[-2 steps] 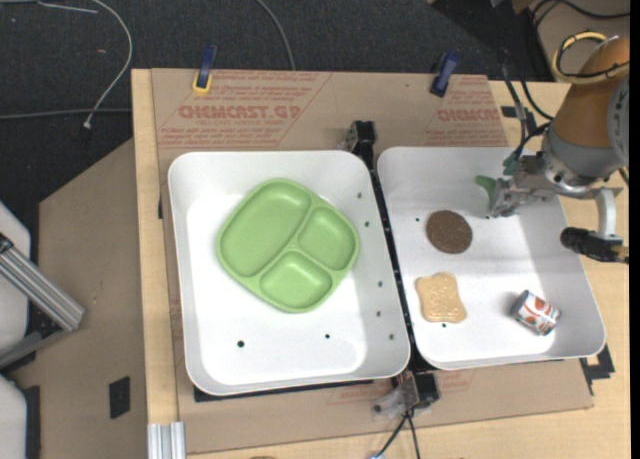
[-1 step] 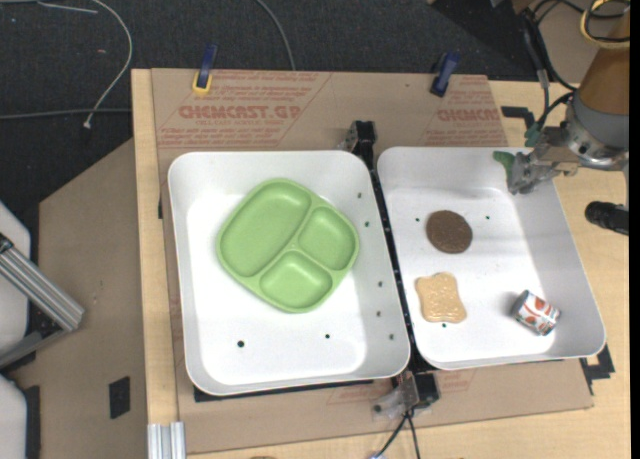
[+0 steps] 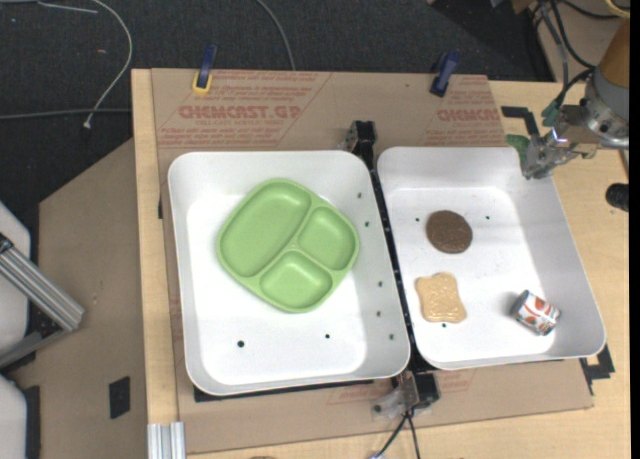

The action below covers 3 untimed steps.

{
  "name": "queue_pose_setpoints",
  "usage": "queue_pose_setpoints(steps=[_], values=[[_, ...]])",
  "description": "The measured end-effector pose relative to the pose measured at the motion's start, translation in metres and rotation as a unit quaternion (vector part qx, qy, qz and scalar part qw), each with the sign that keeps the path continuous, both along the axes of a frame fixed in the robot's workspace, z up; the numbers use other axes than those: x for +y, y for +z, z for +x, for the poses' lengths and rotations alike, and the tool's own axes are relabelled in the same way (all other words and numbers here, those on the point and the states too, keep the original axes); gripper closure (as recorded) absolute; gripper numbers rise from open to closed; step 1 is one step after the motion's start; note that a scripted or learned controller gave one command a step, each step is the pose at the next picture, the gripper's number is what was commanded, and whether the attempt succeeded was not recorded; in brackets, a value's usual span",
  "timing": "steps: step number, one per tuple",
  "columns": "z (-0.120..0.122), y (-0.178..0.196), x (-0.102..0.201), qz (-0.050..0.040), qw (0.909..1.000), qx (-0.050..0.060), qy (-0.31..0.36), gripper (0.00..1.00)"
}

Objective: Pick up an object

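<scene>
The left bin (image 3: 200, 347) holds a green divided plate (image 3: 288, 244). The right bin (image 3: 560, 247) holds a brown round cookie (image 3: 449, 231), a tan cracker (image 3: 440, 298) and a small can (image 3: 536, 312). The gripper (image 3: 545, 152) hangs over the right bin's far corner; whether it is apart or together, I cannot tell.

Two bins sit side by side on the table (image 3: 150, 247). The gripper (image 3: 540, 159) hangs over the far right corner of the right bin (image 3: 560, 237). Nearer the camera and left of the fingers, in that bin, lie a round disc (image 3: 449, 231), then a cracker (image 3: 440, 298); a small can (image 3: 536, 312) lies nearest, below the fingers. Far left of the fingers, the left bin (image 3: 200, 337) holds a divided plate (image 3: 288, 244).
</scene>
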State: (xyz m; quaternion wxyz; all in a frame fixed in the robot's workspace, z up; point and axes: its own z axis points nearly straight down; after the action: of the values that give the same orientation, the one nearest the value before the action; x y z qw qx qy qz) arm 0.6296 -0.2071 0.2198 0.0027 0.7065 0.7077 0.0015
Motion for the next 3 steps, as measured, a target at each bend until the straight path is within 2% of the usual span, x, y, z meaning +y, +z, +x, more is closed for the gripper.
queue_pose_setpoints(steps=[1,2,3], values=[[-0.005,0.064,0.0,-0.0007,1.0,-0.002,0.0,1.0],[-0.002,0.048,0.05,0.0022,1.0,0.004,0.002,1.0],[-0.005,0.044,0.109,0.0024,1.0,0.004,0.002,1.0]])
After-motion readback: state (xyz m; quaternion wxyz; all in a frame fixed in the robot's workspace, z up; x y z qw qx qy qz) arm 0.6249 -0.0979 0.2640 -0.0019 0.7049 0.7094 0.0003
